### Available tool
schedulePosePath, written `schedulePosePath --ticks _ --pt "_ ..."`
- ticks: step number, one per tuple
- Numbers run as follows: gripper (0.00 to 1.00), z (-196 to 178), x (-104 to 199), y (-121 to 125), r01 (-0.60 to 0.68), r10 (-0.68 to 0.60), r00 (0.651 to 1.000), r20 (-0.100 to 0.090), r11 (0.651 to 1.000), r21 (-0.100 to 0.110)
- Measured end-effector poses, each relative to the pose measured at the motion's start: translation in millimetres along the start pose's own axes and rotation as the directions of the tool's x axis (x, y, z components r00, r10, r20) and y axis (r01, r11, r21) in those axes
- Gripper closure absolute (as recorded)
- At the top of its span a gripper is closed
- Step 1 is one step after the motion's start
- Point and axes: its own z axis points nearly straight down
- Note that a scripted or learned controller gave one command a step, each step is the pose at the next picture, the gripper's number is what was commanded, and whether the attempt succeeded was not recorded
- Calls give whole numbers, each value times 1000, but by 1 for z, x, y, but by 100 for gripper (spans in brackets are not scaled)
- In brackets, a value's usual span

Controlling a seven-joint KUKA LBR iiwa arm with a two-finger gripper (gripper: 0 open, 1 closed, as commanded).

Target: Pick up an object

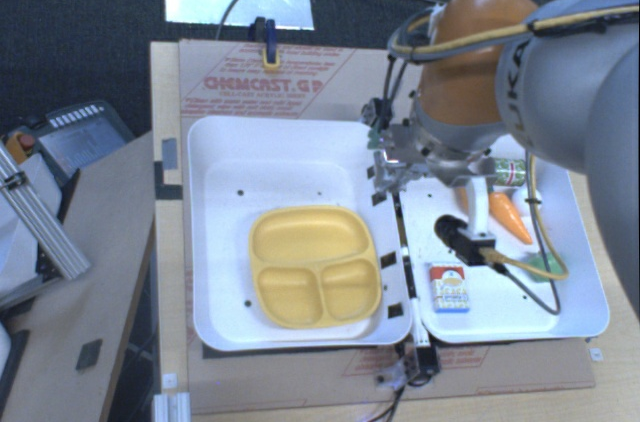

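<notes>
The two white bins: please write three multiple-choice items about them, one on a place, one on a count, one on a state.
1. Where does the yellow plate lie?
A. in the left bin
B. in the right bin
C. on the cardboard behind the bins

2. How many compartments does the plate have?
A. two
B. three
C. five

3. How does the small card box lie?
A. flat on the floor of the right bin
B. standing on the plate
C. leaning on the carrot

Answers:
1 A, the plate rests in the bin on the view's left.
2 B, one large section and two small ones show.
3 A, its printed face is up, apart from the carrot.
</notes>
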Motion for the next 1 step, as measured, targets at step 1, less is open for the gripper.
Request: schedulePosePath --ticks 1 --pt "100 12 49 -30 0 0 1000 0 1000 1"
